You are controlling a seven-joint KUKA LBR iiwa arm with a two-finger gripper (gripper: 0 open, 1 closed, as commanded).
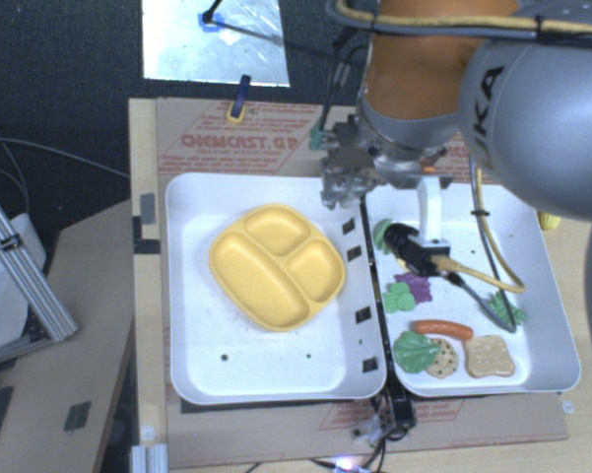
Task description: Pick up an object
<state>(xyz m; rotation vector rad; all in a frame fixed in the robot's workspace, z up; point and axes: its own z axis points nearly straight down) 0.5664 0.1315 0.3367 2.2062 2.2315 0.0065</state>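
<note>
**Inspector A:** Which step is running?

**Inspector B:** The approach, in my judgement. The hand point(347, 187) is hanging over the far end of the wall where the left bin point(236, 368) and right bin point(537, 264) are meeting. I am seeing nothing held. I cannot tell whether it is open or closed, because the arm point(532, 97) is covering it from above.

**Inspector A:** Where are the candidates lying?

**Inspector B:** The closest is a green piece point(382, 233), lying in the right bin just near and right of the hand, apart from it. The grapes point(407, 292) are sitting nearer along the same wall. The sausage point(441, 329) and toast point(490, 357) are lying well apart from the hand, in the near right corner. A yellow tray point(276, 264) is filling the middle of the left bin, near and left of the hand.

**Inspector A:** What is the next move calling for?

**Inspector B:** I am recommending a short shift right and nearer to centre over the green piece, then a straight descent. The risk I am noting is the bin wall, which is standing close beside that piece.
</note>
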